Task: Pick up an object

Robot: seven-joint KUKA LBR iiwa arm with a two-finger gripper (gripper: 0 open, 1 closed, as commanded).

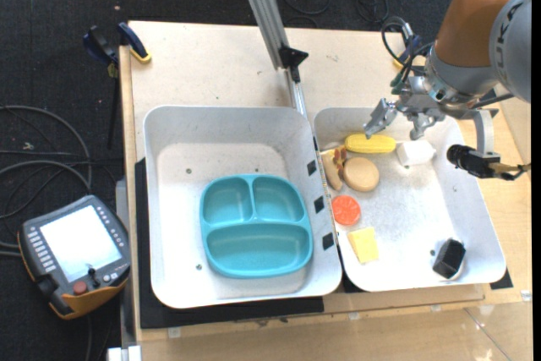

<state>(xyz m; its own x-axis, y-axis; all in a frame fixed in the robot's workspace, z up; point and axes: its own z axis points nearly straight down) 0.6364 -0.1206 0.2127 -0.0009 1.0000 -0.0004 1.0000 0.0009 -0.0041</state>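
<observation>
My gripper [399, 122] hangs over the back of the right bin [473, 216], open, with nothing between its fingers. Just below it lies a yellow corn-like piece [370, 144], and a small white block [415, 153] sits to that piece's right. A tan round bun [362, 174] rests in front of the yellow piece, with a brown piece [333, 172] against the bin's left wall. Further forward are an orange-red disc [346, 210], a yellow block [364, 244] and a black object [448, 258] in the front right corner.
The left bin [169, 173] holds a turquoise divided plate [254, 224]. A slanted metal pole [264, 0] rises from between the bins at the back. A pendant with a screen [76, 254] lies off the bench at the left.
</observation>
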